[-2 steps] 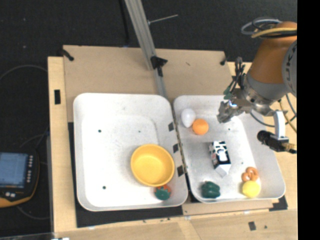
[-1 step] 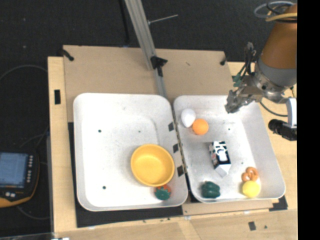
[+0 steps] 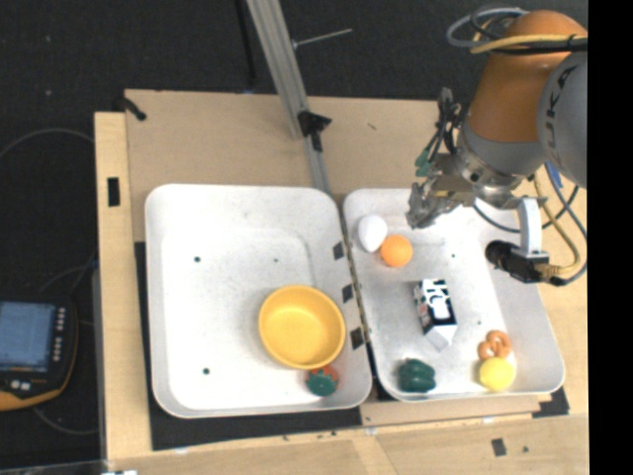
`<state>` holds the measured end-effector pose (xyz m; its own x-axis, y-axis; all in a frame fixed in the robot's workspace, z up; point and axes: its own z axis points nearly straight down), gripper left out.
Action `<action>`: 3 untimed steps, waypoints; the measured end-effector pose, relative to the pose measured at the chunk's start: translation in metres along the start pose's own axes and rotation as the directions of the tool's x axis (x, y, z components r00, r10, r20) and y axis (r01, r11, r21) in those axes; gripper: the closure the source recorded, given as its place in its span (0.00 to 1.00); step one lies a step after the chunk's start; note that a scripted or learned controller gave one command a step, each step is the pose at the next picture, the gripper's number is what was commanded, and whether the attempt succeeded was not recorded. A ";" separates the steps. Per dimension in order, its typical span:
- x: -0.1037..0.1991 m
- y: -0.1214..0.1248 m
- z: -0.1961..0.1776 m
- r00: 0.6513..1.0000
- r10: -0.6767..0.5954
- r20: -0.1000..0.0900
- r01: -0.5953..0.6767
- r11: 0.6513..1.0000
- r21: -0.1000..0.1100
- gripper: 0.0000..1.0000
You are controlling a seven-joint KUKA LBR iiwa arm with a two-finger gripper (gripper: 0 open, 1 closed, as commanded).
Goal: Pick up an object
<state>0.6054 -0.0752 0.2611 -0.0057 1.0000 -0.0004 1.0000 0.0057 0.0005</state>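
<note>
My gripper (image 3: 423, 214) hangs over the far end of the right bin (image 3: 539, 310), just beyond the orange ball (image 3: 396, 251) and the white egg-shaped object (image 3: 372, 233). From this angle I cannot tell how my hand stands, and I see nothing held in it.

Any 1 of the objects will do. The orange ball lies nearest, just beside the white one, so I judge it the target. To take it well, I should centre over the ball and come straight down, keeping clear of the white object on its left so I do not nudge either round thing away. A round ball rolls easily, so I should close squarely across its middle.

The milk carton (image 3: 436, 311) lies further along the bin; the yellow bowl (image 3: 302, 325) sits in the left bin (image 3: 198, 265).
</note>
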 end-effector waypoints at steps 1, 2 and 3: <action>0.055 0.000 0.011 1.000 -0.001 -0.001 0.001 1.000 0.000 1.00; 0.110 0.005 0.024 1.000 -0.001 -0.001 0.001 1.000 0.003 1.00; 0.155 0.010 0.030 1.000 -0.001 -0.001 0.001 1.000 -0.002 1.00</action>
